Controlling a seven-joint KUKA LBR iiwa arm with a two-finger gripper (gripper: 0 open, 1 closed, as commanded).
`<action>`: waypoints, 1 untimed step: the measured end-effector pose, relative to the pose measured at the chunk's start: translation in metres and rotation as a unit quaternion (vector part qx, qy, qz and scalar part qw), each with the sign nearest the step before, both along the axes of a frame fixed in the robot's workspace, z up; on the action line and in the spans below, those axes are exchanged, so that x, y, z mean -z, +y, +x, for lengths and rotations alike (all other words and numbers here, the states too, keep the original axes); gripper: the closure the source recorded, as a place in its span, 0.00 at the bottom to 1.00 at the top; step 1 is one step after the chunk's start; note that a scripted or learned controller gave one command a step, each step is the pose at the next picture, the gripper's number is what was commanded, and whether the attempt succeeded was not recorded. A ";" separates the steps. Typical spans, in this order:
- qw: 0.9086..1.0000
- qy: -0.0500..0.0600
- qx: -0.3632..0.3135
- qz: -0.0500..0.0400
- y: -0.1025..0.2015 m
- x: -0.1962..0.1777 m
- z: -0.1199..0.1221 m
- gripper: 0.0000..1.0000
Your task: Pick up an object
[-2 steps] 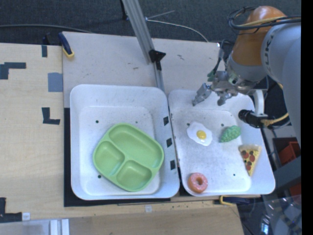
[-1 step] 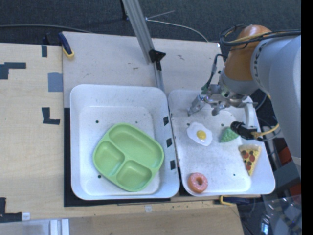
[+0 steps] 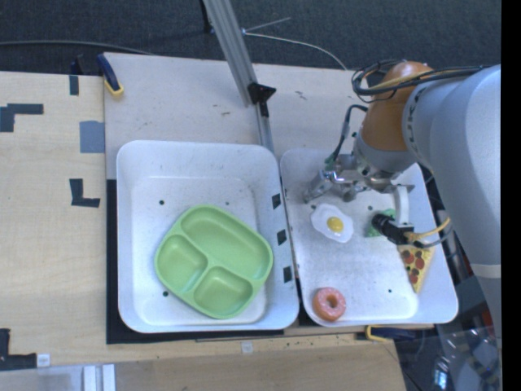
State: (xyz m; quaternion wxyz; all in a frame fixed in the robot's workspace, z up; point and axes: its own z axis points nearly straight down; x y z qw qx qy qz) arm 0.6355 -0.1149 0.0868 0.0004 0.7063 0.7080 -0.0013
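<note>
Bins sat side by side on the bench: the left bin (image 3: 130, 218) held a green divided plate (image 3: 215, 261) with three compartments, lying flat and slightly turned, toward the near right of that bin. The right bin (image 3: 358, 292) carried the small toy foods. A fried egg (image 3: 332, 222) (white with a yellow yolk) lay near the middle of it, a pink-frosted donut (image 3: 330, 304) rested at the near edge close to the left corner, and a pizza slice (image 3: 416, 265) lay against the right wall, its point toward the near side. A small green piece (image 3: 381, 222) showed just beside the egg's right, partly covered by a dark part of the arm, so what it was could not be told.

The grey arm (image 3: 456, 145) came in from the right, its orange band (image 3: 391, 112) above the wrist. The gripper (image 3: 330, 184) hung over the far part of the right bin, just beyond the egg and not visibly touching it. How wide its jaws stood could not be told from this slant, and nothing was seen between them.

A metal pole (image 3: 232, 39) leaned across the far side of the bench.
</note>
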 end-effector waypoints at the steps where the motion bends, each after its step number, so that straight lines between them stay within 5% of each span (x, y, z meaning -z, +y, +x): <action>1: 1.000 0.000 -0.001 0.001 0.001 -0.011 0.000 1.00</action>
